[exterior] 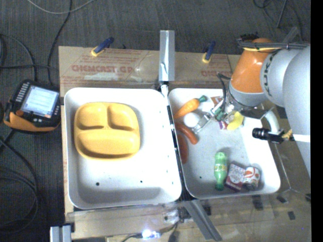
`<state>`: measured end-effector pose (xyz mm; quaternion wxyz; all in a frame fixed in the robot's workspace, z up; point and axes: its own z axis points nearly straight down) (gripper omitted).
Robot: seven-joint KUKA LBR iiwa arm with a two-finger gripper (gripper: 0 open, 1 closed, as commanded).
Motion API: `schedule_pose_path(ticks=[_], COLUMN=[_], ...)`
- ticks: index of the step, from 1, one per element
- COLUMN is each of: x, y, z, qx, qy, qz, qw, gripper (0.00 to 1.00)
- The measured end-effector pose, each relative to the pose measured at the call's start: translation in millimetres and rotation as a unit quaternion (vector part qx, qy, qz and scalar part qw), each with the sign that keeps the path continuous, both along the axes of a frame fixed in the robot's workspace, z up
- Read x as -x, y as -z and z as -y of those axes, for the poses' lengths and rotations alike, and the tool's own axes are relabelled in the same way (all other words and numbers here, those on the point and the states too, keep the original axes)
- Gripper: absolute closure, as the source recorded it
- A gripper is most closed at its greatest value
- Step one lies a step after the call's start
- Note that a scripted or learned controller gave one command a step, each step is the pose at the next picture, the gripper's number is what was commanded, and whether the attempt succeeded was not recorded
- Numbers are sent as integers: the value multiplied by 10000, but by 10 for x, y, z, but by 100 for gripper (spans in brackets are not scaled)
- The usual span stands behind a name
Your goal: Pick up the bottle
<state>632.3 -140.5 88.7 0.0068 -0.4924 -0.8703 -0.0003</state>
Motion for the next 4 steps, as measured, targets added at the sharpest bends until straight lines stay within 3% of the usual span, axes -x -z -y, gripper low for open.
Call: schedule_pose_path(ticks=[1, 2, 3, 4], x=[719, 1410, 1352, 1482], y=[-11, -21, -145, -842], z=[331, 109, 109, -350], qx=[52, 67, 81, 37], qy=[-220, 19, 24, -80], qz=[103, 140, 230, 53], qw=[9997, 9999, 9997, 9999], gripper=[0, 0, 100, 100])
